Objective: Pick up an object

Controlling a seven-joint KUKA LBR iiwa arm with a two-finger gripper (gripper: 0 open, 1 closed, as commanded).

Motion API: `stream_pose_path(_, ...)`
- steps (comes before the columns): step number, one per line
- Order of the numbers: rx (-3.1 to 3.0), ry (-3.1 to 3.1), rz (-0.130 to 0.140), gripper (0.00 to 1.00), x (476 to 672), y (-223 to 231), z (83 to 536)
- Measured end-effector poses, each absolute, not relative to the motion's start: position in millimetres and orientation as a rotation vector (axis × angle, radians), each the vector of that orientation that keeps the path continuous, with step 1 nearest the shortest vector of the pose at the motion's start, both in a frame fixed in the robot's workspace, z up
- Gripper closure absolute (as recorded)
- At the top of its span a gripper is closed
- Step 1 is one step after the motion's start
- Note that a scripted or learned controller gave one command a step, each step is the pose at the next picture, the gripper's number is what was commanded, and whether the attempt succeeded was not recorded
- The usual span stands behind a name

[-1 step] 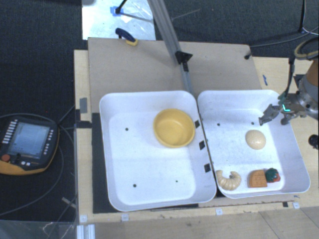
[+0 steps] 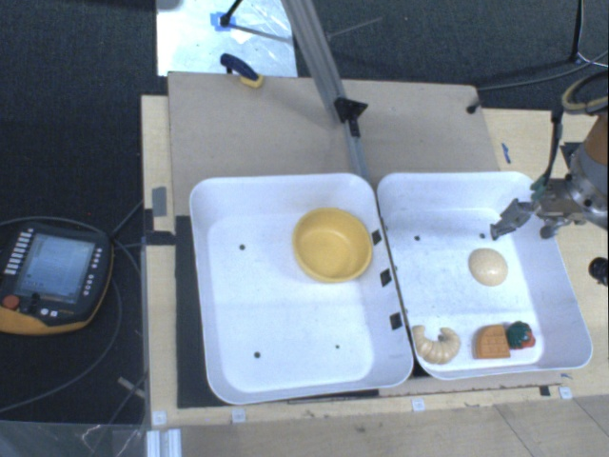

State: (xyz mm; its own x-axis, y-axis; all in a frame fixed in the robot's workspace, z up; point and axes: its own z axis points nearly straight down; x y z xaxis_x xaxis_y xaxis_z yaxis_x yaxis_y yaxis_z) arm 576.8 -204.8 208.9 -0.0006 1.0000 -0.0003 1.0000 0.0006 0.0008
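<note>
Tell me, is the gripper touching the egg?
Apart. The camera view shows white bin floor between the gripper and the egg.

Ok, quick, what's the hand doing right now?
Hand: above the right bin, over the cream egg-shaped object, holding nothing visible. Open or closed cannot be told.

The arm is cut off at the right edge; its tool's grip is unclear.

Robot lab: teach pendant, bins.
</note>
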Motion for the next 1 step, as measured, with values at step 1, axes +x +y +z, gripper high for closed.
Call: stream_pose_path(1,2.224,2.223,-0.003,0.00,572.5,-213.6,153.2)
